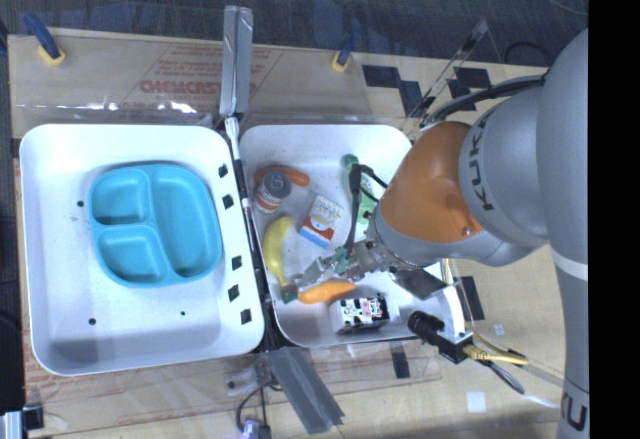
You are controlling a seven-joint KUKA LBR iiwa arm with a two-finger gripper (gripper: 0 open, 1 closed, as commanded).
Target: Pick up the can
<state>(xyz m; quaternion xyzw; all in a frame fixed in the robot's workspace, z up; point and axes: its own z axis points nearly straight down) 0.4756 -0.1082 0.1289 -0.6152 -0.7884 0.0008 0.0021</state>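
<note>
The can [272, 190] stands upright near the far left corner of the right bin [330, 139], its grey top facing up and an orange object right behind it. My gripper [327, 269] hangs low over the bin's middle, between a yellow banana [275, 245] and an orange carrot [326, 293]. It is a clear gap nearer the camera than the can and to the can's right. Nothing shows held in it. The arm's orange band [430, 192] covers the right part of the bin.
A small white and red carton [322, 219] lies between the can and the gripper. A green object [352, 172] sits at the back and a black and white packet [362, 310] near the front wall. The left bin [60, 327] holds a blue divided tray [155, 222].
</note>
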